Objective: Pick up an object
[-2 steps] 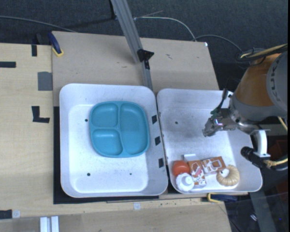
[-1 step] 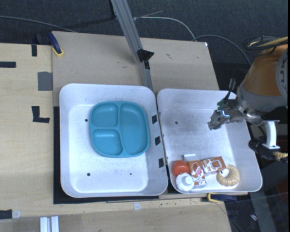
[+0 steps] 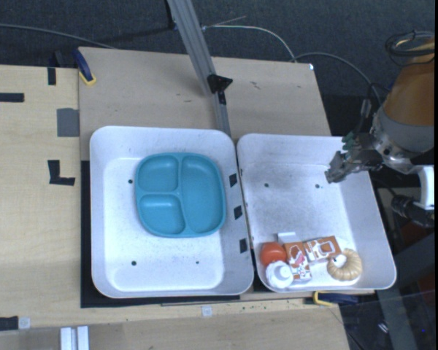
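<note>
The arm [image 3: 412,108] comes in from the right edge of the frame, grey with its orange band up at the upper right. Its tool [image 3: 337,170] hangs over the right bin [image 3: 306,195], close to that bin's upper right corner and near its right wall. The tool is dark and small here, and whether it is wide or narrow I cannot tell. Nothing shows between its tips.

Down in the lower right of the frame, the things sit bunched along the right bin's bottom wall. The carton [image 3: 312,257], red and white with printed panels, lies flat with its long axis running left to right, tilted a little so its right end sits higher in the frame. Just left of it is a red ball [image 3: 272,253], touching or nearly touching the carton's left end. Below that ball, a white cup [image 3: 279,275] sits against the bottom wall. At the carton's right end lies a tan ring [image 3: 346,265], like a small bagel, flat on the bin floor. All four are well apart from the tool.

The left bin [image 3: 109,217] fills the centre left of the frame and holds a blue tray [image 3: 180,194], three compartments, lying flat, its long side running left to right. Both bins rest side by side on the worktop [image 3: 131,93]. A grey bar [image 3: 193,35] slants down from the top of the frame to the gap between the bins.
</note>
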Motion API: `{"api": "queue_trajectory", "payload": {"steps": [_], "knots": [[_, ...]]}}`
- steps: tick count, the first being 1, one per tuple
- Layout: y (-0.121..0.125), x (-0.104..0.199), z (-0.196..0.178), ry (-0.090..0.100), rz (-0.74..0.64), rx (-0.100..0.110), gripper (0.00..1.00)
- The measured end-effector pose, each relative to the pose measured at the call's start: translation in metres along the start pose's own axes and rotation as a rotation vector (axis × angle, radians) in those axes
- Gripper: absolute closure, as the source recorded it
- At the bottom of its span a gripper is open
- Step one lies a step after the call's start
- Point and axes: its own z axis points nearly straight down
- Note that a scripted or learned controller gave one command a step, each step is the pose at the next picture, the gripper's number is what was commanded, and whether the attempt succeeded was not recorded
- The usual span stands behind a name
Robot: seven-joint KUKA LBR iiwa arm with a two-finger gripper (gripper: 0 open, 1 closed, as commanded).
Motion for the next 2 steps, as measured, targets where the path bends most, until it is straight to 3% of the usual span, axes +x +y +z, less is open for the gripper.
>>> {"api": "queue_trajectory", "payload": {"steps": [2], "knots": [[0.008, 0.112, 0.001, 0.004, -0.005, 0.006, 1.0]]}}
